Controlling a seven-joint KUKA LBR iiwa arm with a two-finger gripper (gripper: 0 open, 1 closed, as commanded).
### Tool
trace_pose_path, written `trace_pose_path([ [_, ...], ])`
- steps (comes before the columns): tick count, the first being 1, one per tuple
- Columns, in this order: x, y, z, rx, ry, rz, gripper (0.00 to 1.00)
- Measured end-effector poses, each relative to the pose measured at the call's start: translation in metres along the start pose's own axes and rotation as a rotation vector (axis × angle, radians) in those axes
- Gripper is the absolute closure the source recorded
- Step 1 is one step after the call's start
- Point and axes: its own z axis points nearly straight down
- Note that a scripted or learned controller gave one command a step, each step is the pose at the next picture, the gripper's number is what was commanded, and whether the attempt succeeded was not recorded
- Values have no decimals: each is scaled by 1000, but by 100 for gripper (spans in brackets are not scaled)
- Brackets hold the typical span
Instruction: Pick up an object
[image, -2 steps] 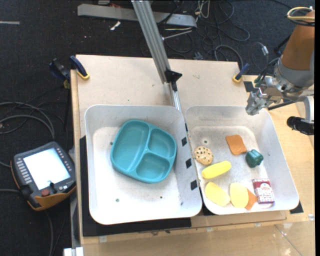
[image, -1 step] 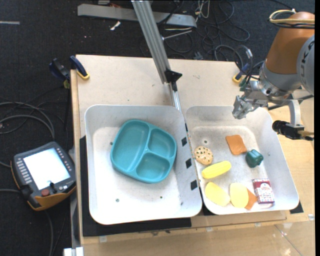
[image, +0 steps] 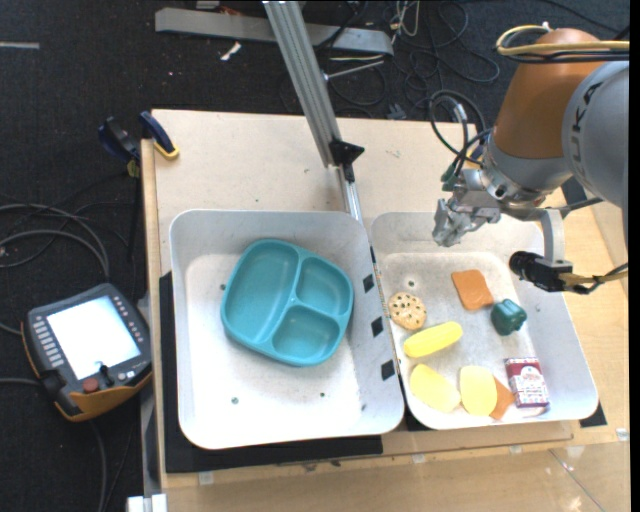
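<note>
Where seven items lie, one plate (image: 288, 300) sits apart.

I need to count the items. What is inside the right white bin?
The right bin holds a cookie, an orange block, a green piece, three yellow pieces, and a small red box. The yellow pieces partly cover something orange.

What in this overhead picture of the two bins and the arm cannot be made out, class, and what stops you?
- Gripper: fingers too small and blurred in the camera view to judge their state.
- Red box: its printing is too small to read.
- Orange slice: mostly hidden under a yellow piece and the red box.
- Arm: cut off by the frame's right edge.
</note>
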Motion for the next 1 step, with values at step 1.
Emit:
trace_pose_path([
  [1,44,-26,6,2,-1,2,100],
])
